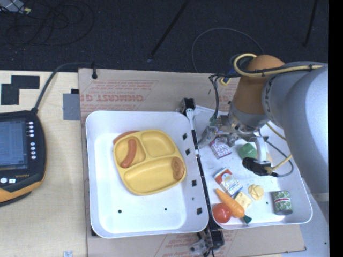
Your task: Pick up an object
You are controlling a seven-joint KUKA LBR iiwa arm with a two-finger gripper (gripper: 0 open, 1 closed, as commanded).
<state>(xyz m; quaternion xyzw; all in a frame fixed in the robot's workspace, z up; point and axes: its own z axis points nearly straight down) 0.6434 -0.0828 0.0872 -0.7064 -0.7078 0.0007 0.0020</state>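
Camera view: our gripper (218,135) hovers low at the right bin's (305,210) far-left corner, over a small packet (221,149). Finger state: cannot tell. We're mid-approach; next, descend, close.

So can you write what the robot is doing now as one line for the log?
task: pick up an object | gripper: low over right bin, near top | nothing seen held | carrot, tomato, can lie loose
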